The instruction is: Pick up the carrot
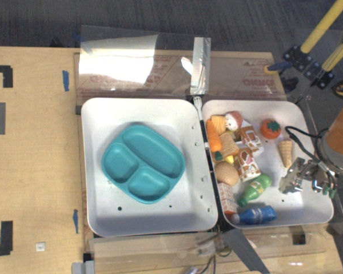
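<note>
Blue bottle nearest at right bin's 6 o'clock; carrot at 10 o'clock against the divider, likely light, stiff, slick plastic, best pinched mid-body; gripper at 4 o'clock, jaws' state untellable.

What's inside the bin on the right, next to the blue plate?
Toy food crowds the right bin: a carrot, tomato, ice cream cone, green bottle, blue bottle. Underneath the pile is hidden.

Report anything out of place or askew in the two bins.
Nothing is spilled or visibly damaged. The toy food, carrot included, lies jumbled against the right bin's left wall. The teal plate sits skewed in the left bin.
</note>
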You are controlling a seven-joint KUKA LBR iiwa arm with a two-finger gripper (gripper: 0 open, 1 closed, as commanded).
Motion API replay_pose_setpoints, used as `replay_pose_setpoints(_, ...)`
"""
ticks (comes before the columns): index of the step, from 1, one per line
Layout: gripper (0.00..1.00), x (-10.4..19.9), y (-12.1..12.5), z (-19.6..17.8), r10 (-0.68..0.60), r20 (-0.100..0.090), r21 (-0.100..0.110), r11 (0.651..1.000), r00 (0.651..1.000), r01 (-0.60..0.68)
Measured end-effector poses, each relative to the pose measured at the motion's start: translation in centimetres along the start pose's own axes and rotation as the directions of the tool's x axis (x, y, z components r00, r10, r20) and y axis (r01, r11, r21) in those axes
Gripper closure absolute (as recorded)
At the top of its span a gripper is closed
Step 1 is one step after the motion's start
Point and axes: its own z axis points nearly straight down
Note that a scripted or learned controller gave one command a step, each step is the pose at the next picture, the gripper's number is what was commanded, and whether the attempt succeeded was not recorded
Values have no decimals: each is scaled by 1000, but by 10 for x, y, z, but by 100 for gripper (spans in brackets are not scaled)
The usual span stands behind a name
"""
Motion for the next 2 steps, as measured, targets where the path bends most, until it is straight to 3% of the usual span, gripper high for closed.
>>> replay_pose_setpoints(1,100,0,-21,-23,267,8,-2,964,964,-267)
replay_pose_setpoints(2,100,1,-21,-18,421,4,-2,907,907,-421)
